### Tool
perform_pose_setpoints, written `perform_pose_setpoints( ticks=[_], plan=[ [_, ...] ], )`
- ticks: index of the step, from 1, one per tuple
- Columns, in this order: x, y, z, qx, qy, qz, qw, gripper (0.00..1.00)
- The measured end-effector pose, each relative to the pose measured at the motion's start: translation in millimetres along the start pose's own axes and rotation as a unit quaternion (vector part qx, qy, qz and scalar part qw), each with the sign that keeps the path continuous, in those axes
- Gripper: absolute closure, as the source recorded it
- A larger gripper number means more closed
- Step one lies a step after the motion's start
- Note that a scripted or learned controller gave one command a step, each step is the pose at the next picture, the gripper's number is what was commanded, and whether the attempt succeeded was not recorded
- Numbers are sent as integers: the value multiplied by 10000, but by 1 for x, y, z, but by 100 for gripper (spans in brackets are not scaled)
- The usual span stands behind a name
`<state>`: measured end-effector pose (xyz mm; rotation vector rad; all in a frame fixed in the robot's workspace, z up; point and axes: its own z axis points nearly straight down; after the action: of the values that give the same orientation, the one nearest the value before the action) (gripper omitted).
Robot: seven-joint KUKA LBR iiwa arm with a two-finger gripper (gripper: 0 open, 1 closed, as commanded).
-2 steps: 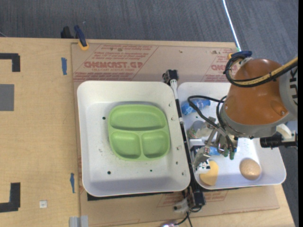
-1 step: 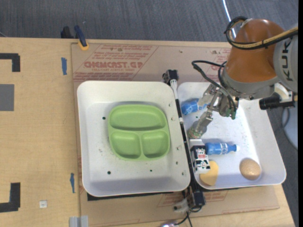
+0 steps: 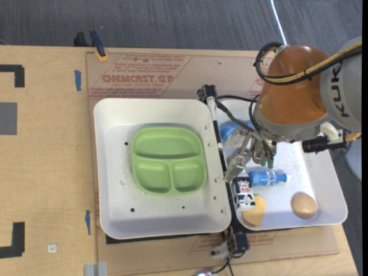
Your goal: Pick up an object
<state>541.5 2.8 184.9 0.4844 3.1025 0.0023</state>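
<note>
The arm's orange band [image 3: 292,85], smooth and dome-shaped, sits nearest the camera over the far part of the right bin [image 3: 336,209]. Below it the gripper [image 3: 248,154] hangs at that bin's left edge; whether it is wide or narrow cannot be told, and nothing shows between its tips. Just in front of it lies one clear plastic bottle [image 3: 267,179] with a blue label, on its side, its long axis running across the bin and its blue cap toward the right wall. Nearer the front edge lie one small black-and-white carton [image 3: 244,193], one yellow wedge-shaped piece [image 3: 255,210] and one smooth tan egg-shaped thing [image 3: 303,204]. A blue object [image 3: 229,131] shows near the far left corner. The left bin [image 3: 109,154] holds one matte green tray [image 3: 168,159] with three compartments, lying at its centre.
</note>
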Motion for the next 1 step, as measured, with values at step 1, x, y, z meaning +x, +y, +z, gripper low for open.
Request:
perform_pose_setpoints(
  ticks=[1],
  plan=[
    [57,23,0,0,1,-1700,9854,0]
  ],
)
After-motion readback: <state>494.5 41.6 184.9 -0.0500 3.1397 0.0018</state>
